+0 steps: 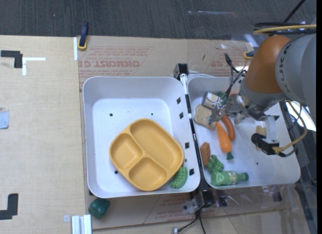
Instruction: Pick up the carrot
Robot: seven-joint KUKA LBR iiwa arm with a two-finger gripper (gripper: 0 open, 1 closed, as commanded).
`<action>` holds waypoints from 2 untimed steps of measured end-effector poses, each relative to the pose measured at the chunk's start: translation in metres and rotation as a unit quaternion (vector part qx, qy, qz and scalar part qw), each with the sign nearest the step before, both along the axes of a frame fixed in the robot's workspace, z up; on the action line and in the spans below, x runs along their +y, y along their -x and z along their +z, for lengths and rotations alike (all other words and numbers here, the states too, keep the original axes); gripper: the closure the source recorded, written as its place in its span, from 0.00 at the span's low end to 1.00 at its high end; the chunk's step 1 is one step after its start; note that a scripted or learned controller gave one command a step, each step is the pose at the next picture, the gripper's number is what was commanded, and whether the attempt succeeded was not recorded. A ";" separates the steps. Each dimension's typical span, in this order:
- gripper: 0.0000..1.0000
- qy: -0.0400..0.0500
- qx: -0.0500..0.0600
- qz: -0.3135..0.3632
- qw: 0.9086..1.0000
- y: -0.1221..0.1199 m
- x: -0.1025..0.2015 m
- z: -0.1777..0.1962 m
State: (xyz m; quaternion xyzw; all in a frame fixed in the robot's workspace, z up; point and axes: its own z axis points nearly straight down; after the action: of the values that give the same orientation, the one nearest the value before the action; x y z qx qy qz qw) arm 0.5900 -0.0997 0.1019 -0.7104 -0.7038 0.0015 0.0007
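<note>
Camera view, looking down on 2 bins: the arm reaches in from the right and hangs low over the right bin, its gripper down among the food at the bin's upper left. The carrot lies flat on the bin floor just below the gripper, point toward the top, green tip toward the bottom, with a reddish sausage pressed along its right side and a slice of bread just to the left. Whether the fingers are apart or together cannot be told; dark hardware and clutter hide them. Nothing suggests the carrot is off the floor, so this looks like the approach, grasp not yet made. Next move, by judgement: settle squarely over the carrot's middle, straddle it without catching the sausage, close, then lift. Over in the left bin, a yellow divided plate sits untouched.
</note>
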 end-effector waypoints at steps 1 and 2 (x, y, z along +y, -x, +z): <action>1.00 0.001 -0.001 -0.004 1.000 -0.001 -0.002 0.010; 0.00 0.001 -0.001 -0.003 1.000 -0.001 -0.002 0.010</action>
State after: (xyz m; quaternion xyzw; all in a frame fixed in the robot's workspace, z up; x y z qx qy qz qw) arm 0.5909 -0.1014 0.1115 -0.7128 -0.7013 0.0015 -0.0003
